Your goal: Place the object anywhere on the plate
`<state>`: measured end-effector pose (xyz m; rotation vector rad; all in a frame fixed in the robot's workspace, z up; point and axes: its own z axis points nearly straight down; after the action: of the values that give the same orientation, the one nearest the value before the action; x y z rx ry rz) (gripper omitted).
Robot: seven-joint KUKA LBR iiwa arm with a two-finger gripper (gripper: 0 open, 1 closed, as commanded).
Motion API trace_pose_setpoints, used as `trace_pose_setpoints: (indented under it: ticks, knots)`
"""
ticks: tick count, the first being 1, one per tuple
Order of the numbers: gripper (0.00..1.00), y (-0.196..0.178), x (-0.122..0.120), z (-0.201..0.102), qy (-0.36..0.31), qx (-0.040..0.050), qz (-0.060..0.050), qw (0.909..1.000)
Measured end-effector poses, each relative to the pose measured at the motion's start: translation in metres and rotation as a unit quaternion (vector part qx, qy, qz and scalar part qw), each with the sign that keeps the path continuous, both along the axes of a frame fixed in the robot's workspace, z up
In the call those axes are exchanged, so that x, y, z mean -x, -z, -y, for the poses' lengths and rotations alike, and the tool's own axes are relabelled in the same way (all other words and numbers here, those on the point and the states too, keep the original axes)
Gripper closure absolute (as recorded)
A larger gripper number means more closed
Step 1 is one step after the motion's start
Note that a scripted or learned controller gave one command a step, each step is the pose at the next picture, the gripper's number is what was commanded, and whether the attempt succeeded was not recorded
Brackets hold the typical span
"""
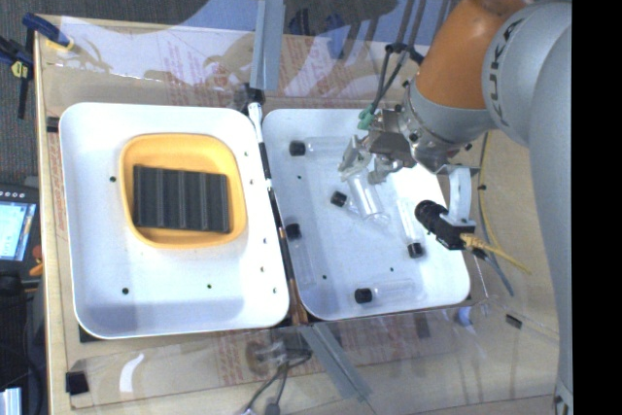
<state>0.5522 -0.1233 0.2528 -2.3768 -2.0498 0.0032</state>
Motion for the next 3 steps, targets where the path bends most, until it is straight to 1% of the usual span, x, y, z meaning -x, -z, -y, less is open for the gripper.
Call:
trace_pose_setpoints:
  ticks: [1, 2, 3]
  knots:
    - [1.0, 0.028, -0.027, -0.024, -0.155, -0.0012, -0.001, 0.9879]
    - [1.0, 0.05, -0.04, -0.057, -0.298, -0.001, 0.0, 0.9545]
    - [1.0, 0.038, -0.051, -0.107, -0.368, -0.0003, 0.001, 0.9297]
